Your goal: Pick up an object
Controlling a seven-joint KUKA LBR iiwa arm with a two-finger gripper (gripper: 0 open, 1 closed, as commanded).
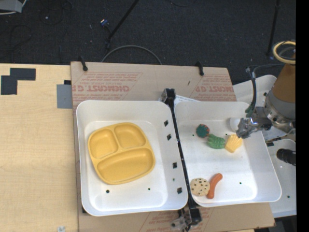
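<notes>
1. Left bin [91,115]: white, shallow, directly left of the black divider [176,146]. Holds one yellow three-compartment plate [120,152], lying flat, well left of the divider.
2. Right bin [263,182]: white, shallow, directly right of the divider. Holds five small items, listed below.
3. Arm [285,88]: grey with orange band, entering well right of the divider. Gripper [245,127] low over the right bin's far right part. Claw state not determinable from this view.
4. Yellow block [233,143]: pale yellow, wedge-like, ribbed look, tilted. Lying on the bin floor well right of the divider, just beside and below the gripper. Not seen pinched.
5. Green toy [217,142]: dark green, elongated, touching the yellow block on its divider side.
6. Orange sausage-shaped piece [214,184]: right of the divider's near end, leaning against the cookie.
7. Cookie [198,185]: round, tan, dark-speckled, near the divider's near end.
8. Ball [202,130]: green with a red patch, near the divider, just beyond the green toy.
</notes>
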